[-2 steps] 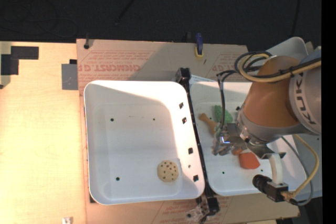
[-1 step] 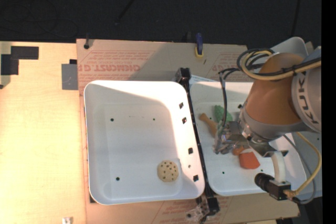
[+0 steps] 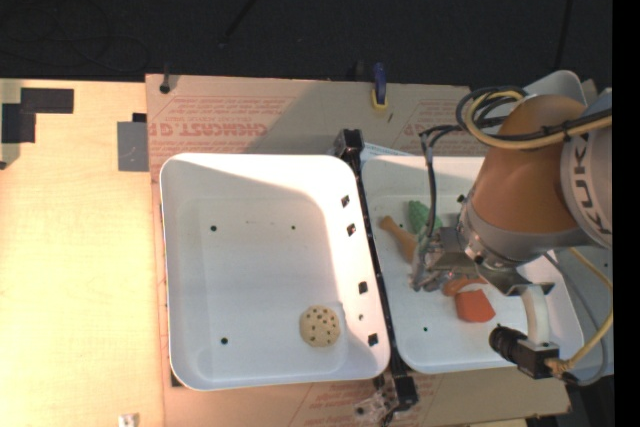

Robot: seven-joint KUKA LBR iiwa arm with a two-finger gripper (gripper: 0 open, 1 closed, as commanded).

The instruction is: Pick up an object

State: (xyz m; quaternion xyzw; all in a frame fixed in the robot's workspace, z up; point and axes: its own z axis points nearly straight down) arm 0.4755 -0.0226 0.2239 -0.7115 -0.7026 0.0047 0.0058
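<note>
Hand (image 3: 428, 277) sits low in the right bin (image 3: 440, 355), grip state unreadable, among the orange block (image 3: 474, 303), green piece (image 3: 417, 213) and tan stick (image 3: 399, 234); nothing visibly lifted, so the pick is not done.

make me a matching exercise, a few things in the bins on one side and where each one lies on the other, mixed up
Things:
1. cookie
2. green item
3. orange block
4. gripper

Places:
A. far part of the right bin
B. above the right bin's middle
C. near part of the left bin
D. right bin, nearer the camera, beside the gripper

Pairs: 1-C, 2-A, 3-D, 4-B
</note>
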